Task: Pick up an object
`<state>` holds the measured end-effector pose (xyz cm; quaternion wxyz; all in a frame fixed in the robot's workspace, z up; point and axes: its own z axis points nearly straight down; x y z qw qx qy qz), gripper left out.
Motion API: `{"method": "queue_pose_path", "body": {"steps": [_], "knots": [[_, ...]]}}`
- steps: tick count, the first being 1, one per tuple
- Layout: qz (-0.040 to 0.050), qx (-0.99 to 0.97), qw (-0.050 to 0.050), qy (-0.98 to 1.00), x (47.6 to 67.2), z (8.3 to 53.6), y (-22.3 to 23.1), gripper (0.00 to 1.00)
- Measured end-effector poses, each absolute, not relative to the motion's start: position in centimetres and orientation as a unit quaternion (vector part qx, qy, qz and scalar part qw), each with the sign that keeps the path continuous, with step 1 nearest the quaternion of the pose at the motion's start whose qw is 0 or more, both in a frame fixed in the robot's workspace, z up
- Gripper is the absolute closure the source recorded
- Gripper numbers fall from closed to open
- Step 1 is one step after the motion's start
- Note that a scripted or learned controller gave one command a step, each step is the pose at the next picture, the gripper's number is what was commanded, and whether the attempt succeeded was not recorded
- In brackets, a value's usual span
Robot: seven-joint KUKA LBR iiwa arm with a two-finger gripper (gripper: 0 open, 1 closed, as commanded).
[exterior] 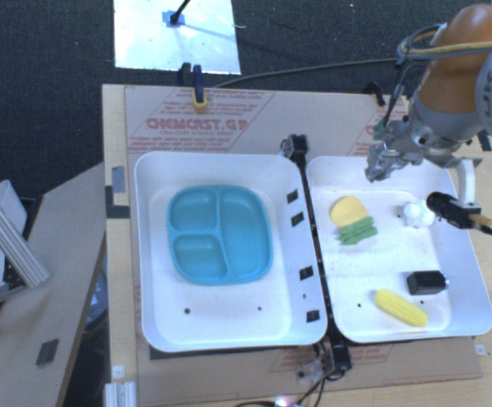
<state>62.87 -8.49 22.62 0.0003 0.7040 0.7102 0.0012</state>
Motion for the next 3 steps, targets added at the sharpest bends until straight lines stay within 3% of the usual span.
{"method": "queue_pose_path", "body": {"steps": [2, 3], "knots": [[0.0010, 0.704, -0.001, 0.711, 62.2, 22.4, 2.9, 1.00], [0.0004, 0.704, -0.001, 0.711, 60.6, 21.7, 8.1, 1.00]]}}
